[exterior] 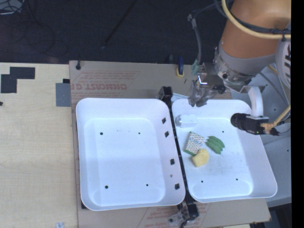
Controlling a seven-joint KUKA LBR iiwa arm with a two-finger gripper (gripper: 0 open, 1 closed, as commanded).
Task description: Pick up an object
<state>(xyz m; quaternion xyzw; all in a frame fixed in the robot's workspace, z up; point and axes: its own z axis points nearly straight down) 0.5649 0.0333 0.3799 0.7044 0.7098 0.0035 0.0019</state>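
Now, two white bins were seen side by side, and four small things were counted in the right bin (256, 175): one clear pale piece (186, 120) near its upper left corner, one checkered block (194, 142), one yellow chunk (200, 158) touching it from below, and one green pod (215, 144) just beside. The gripper (198, 100) was hung over that bin's far rim, nothing gripped, though how its claw stood could not be told.

Two white bins (124, 151) on brown cardboard (118, 82) printed with red lettering, over a pale wood-grain table (33, 165) marked with black and grey patches. Inside the right bin (237, 184): a green-and-white checked piece (194, 142), a yellow chunk (200, 158), a green leaf-shaped toy (216, 144), a clear pale object (186, 120). Above, orange arm band (254, 18), grey metal tool (199, 95).
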